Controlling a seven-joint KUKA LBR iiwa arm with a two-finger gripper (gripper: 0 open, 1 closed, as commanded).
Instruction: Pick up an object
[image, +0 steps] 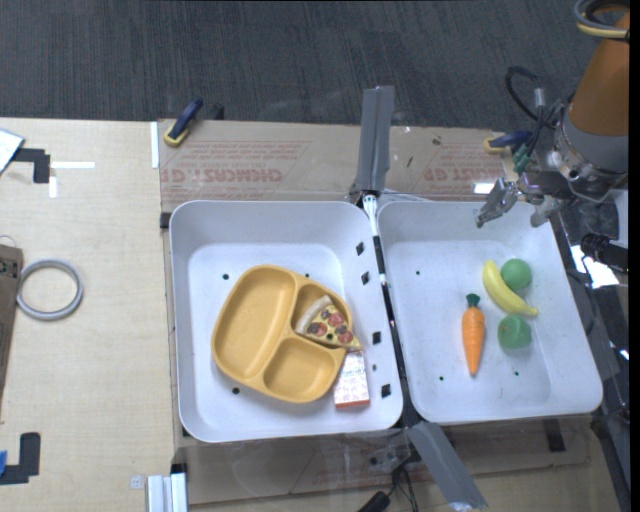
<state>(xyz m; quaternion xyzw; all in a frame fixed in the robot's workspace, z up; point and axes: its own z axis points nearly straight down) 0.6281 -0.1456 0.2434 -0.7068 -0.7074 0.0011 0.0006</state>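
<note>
Camera view, looking down on both bins at a slant.

Right bin (440, 395): holds the pickable things, all loose on the white floor, none w/ the gripper. Carrot (473, 334) – orange body, small green top, lying roughly upright in the frame w/ green end toward the far wall, point toward the near wall. Just right of it a banana (506, 289) – yellow, curved, running diagonally from upper left to lower right. Behind its upper part sits a green ball (517, 272), touching or nearly touching the banana. A second green ball (515, 332), a bit darker, sits just below the banana's lower tip, near the carrot but apart from it.

Gripper (522, 199): up by the far right corner of the right bin, above the rim area, well apart from the fruit & veg. Fingers splayed apart, one tip (491, 212) pointing left-down, nothing between them. Arm w/ orange band (606, 80) comes in from the right edge.

Left bin (200, 300): yellow divided plate (262, 330) in the middle, 3 compartments; pizza slice (327, 324) lies in the upper right compartment. Small red-white box (351, 384) beside the plate's lower right rim, touching it.

Bench, left side: tape roll (47, 289) lying flat, well apart from bins. Blue-yellow clamp (183, 122) at the far edge of the cardboard.
</note>
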